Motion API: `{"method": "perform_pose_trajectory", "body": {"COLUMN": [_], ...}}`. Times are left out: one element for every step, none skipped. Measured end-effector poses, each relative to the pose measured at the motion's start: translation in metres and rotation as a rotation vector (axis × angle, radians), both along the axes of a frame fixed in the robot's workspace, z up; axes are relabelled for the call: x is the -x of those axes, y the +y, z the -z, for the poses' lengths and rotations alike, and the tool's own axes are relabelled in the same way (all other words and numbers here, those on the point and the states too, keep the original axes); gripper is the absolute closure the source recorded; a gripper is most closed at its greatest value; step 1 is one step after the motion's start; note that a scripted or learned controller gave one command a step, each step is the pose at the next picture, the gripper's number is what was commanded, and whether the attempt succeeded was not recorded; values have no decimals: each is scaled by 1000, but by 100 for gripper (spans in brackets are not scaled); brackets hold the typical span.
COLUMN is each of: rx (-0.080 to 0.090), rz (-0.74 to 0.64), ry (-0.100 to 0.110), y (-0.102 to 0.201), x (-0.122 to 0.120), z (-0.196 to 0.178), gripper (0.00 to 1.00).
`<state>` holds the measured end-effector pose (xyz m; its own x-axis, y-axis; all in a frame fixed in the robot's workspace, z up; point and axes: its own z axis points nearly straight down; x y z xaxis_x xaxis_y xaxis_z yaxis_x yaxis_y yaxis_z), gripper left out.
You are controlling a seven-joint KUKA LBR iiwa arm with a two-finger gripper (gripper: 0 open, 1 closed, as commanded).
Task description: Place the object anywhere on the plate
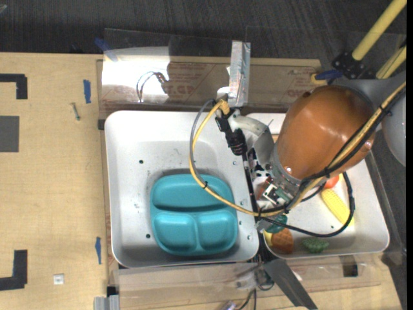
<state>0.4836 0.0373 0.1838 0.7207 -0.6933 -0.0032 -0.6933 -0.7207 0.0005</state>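
Looking down, we saw the gripper (270, 202) low over the right bin's (368, 237) near-left corner, wrist blocking it; we couldn't tell the jaws' state or any hold. Likely object, a yellow corn-like piece (335, 203), lay just right of it, long axis slanting toward the near-right. Plate (192, 213) sat left, in the other bin (129, 147).

1. The teal plate (193, 213) looks like smooth, matt plastic.
2. The two white bins (129, 173) look like smooth plastic with a dull sheen.
3. The counter (45, 192) is pale, matt wood or board.
4. The arm's orange band (322, 131) is glossy.
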Motion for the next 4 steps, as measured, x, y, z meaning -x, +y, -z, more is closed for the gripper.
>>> {"method": "perform_pose_trajectory", "body": {"rx": [-4,0,-2,-4], "rz": [442,139,-104,-392], "ry": [-8,-2,-3,-2], "y": [-8,-11,-75,-71], "x": [-4,3,-4,-6], "z": [-31,0,0,0], "gripper": [100,100,100,100]}}
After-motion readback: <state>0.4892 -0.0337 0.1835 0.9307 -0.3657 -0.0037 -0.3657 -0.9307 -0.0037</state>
